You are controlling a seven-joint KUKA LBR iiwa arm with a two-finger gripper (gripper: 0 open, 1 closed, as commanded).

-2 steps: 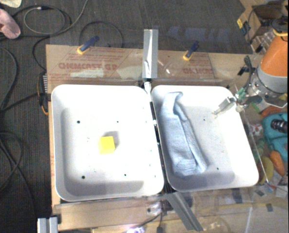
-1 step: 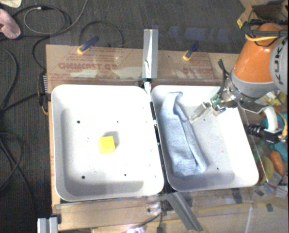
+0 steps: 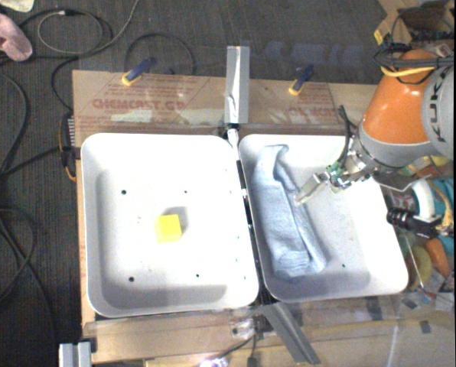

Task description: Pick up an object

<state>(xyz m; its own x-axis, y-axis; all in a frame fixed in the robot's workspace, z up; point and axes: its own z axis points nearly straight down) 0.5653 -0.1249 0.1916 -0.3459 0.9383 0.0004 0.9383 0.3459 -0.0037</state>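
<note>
The left bin (image 3: 98, 205) and the right bin (image 3: 366, 274) sit side by side, and the right bin serves as the landmark. The arm (image 3: 400, 117) reaches over the right bin's far right corner. A pale blue cloth (image 3: 289, 220) lies crumpled along the right bin's left half, from its far wall to near its front wall. The gripper (image 3: 308, 192) hovers above the right bin's middle, just beside the cloth's right edge; whether it is parted or closed cannot be told, and nothing is seen held. A yellow block (image 3: 169, 228) rests in the left bin, well left of the right bin. The pick looks not yet done: grasping and lifting remain.
</note>
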